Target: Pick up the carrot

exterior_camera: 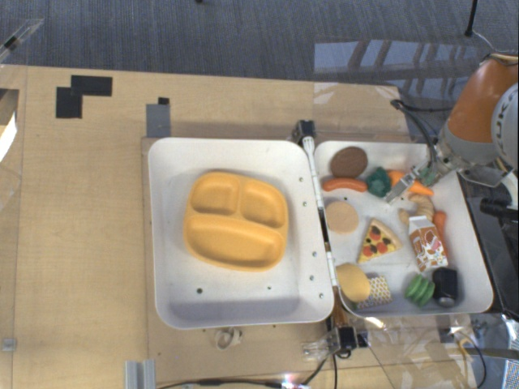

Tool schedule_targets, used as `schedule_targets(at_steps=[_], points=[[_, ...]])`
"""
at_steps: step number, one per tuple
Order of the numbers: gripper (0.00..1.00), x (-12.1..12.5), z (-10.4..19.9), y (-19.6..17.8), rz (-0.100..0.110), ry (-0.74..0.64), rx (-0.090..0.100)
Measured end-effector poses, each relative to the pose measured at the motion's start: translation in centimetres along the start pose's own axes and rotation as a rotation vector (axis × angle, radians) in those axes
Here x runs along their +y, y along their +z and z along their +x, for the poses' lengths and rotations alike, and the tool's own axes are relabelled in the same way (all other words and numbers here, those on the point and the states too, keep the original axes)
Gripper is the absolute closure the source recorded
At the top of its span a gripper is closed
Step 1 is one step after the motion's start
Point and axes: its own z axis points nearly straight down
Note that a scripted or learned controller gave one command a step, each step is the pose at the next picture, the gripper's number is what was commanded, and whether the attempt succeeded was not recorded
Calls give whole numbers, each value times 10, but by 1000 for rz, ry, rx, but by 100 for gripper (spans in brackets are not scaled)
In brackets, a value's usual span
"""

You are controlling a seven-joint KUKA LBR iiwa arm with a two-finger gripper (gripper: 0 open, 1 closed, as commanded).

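The carrot (392, 177) is a small orange piece with a dark green leafy top (377, 181). It lies in the right bin (474, 254) near the far edge. My gripper (410, 183) is down in that bin, right at the carrot's orange end, and partly covers it. Another orange bit (420, 190) shows just right of the gripper. I cannot see whether the carrot is gripped.
The right bin also holds a brown patty (349, 161), a sausage (344, 185), a round tan slice (341, 216), a pizza slice (379, 241), a small carton (427, 245), a green piece (419, 289) and a black piece (445, 286). A yellow divided plate (237, 220) lies in the left bin (166, 233).
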Motion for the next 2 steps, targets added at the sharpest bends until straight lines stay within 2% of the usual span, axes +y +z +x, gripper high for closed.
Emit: schedule_targets(at_steps=[1, 2], points=[[0, 8, -4, 0, 1, 294, 3], [100, 9, -5, -14, 1, 286, -4]])
